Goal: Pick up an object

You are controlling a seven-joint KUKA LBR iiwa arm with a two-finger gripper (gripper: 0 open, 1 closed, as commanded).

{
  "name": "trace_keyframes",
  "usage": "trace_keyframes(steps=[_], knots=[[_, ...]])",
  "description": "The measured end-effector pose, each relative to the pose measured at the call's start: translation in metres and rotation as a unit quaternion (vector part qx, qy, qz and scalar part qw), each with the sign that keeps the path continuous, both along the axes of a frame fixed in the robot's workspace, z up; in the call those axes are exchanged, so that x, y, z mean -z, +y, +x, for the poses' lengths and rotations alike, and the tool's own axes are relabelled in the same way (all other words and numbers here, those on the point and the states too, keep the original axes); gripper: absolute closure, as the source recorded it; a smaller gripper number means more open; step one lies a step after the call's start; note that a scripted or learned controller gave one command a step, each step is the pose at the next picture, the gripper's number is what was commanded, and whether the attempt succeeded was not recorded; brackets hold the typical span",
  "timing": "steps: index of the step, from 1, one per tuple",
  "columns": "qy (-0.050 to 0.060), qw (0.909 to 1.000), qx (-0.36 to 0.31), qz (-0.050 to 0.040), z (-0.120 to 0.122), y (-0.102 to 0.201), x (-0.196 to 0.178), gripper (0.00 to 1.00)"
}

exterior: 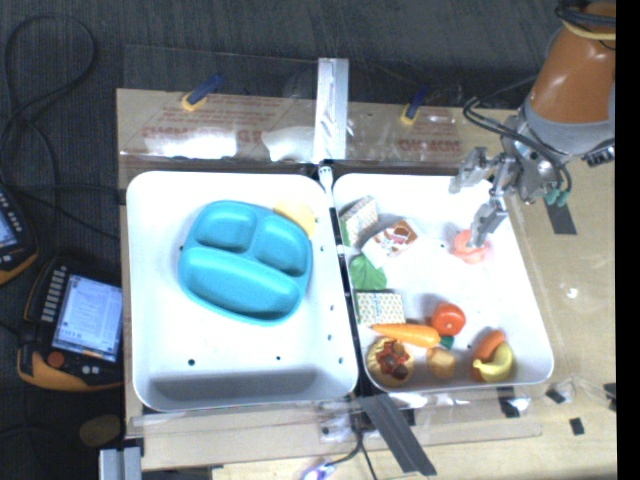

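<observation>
My gripper [474, 208] hangs over the back right part of the right bin [530, 298], below the orange band of the arm [572, 68]. It looks open; one finger [489, 218] reaches down to a small pink object [468, 247] lying on the bin floor, and the other finger [468, 175] stands apart toward the back. Nothing shows between the fingers. Other objects in this bin are a white and red packet [391, 237], a small box [358, 215], a green item [368, 273], a carrot [405, 334] and a red tomato [449, 320].
A blue divided plate [245, 259] lies in the left bin [160, 358] with a yellow piece [296, 215] at its back edge. Near the right bin's front are a checkered box [380, 306], a dark brown item [390, 360], a banana [496, 366] and an orange piece [488, 343].
</observation>
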State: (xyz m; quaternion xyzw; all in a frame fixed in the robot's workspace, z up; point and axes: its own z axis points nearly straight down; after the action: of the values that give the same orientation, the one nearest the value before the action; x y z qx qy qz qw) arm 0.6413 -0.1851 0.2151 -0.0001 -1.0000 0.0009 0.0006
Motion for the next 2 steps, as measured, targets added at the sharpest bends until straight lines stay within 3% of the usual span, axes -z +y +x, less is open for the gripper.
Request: trace_keyframes(steps=[1,2], knots=[[-0.001,0.9893,0.146,-0.0005,0.007,0.035,-0.047,0.00],[0.000,0.9898,0.142,-0.0001,-0.041,-0.027,0.041,0.00]])
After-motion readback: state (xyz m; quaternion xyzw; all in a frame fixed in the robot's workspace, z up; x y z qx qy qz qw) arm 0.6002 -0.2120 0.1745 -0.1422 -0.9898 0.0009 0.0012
